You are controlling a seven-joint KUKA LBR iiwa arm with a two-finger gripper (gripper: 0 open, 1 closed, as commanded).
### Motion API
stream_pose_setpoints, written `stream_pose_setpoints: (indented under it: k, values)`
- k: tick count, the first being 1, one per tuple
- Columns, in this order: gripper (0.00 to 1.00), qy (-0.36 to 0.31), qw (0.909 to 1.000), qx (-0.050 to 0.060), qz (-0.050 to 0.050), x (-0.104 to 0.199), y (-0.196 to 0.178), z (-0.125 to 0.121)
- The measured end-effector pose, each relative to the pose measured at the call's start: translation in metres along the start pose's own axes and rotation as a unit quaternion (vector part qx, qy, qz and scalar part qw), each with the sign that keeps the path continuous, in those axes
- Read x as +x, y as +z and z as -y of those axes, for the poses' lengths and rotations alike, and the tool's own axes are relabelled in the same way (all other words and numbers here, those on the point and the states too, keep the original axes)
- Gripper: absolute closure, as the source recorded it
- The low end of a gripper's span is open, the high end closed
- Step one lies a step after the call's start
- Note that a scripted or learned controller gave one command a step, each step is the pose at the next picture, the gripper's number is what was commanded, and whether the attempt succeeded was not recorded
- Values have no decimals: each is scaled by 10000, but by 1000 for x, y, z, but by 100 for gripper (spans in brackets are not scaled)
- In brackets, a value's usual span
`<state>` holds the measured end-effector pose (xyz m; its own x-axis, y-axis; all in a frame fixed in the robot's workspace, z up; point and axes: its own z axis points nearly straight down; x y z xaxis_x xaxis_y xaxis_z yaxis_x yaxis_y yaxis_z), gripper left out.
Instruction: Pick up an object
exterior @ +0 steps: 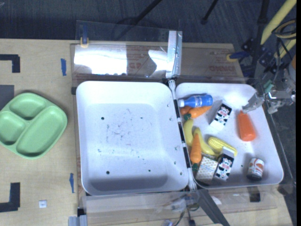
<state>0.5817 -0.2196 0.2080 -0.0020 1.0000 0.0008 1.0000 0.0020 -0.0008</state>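
Gripper [256,102] hangs at the right bin's [277,173] far right rim, clamped on nothing I can see; its state I cannot tell. Nearest, just below-left, lies the orange object [246,126], still unpicked.

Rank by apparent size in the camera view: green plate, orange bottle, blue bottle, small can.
1. Green plate, clearly largest.
2. Orange bottle and blue bottle look about alike; not ranked apart.
3. Small can, smallest.
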Motion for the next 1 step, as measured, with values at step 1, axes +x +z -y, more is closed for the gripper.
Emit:
stream_pose_setpoints:
  k: [1]
  values:
    - [0, 338, 9994, -10, 8, -4, 24, -18]
